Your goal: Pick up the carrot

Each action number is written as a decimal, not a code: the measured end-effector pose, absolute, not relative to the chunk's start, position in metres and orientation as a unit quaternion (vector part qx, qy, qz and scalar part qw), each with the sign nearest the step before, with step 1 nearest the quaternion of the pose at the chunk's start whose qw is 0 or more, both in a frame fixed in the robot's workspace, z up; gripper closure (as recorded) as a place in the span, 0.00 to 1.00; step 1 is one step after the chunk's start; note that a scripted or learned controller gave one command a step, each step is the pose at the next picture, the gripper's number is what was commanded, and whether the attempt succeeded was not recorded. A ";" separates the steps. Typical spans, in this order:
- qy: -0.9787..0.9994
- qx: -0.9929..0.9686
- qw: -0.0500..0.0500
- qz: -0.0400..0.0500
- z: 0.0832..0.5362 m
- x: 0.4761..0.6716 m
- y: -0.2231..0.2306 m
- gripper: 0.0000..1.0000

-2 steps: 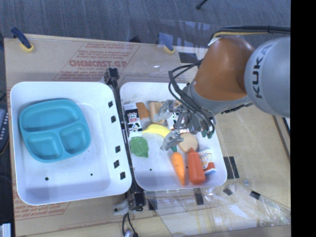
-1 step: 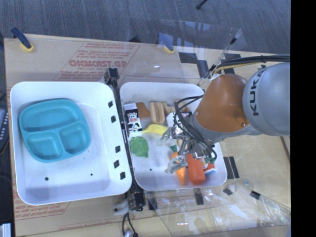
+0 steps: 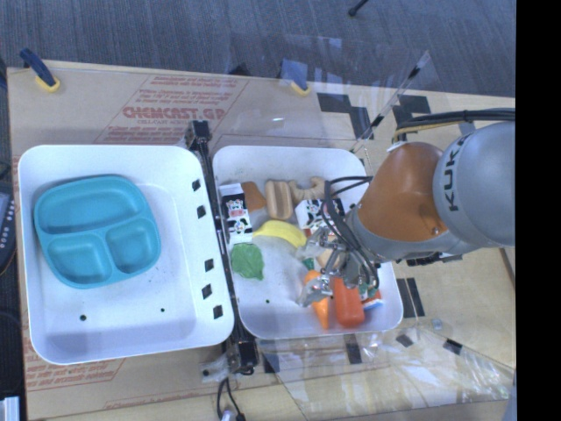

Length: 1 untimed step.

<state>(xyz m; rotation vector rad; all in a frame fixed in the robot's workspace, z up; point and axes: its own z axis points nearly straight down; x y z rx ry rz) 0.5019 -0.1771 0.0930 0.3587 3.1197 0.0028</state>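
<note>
Arm reaches into right bin (image 3: 263, 323) from right; gripper (image 3: 331, 281) low over near right corner, fingers lost in clutter, opening cannot be told; carrot (image 3: 322, 310) lies just below gripper, beside red-orange block (image 3: 348, 306); blue tray (image 3: 95, 229) in left bin (image 3: 53, 340).

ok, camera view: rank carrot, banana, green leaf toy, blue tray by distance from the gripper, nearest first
Measured from the gripper:
1. carrot, just below it in the right bin's front corner.
2. banana, up and to the left, mid-bin.
3. green leaf toy, by the right bin's left wall.
4. blue tray, in the left bin.
</note>
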 end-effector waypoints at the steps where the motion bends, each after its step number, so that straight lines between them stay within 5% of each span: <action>1: 0.994 0.109 0.002 0.001 0.104 0.504 -0.175 1.00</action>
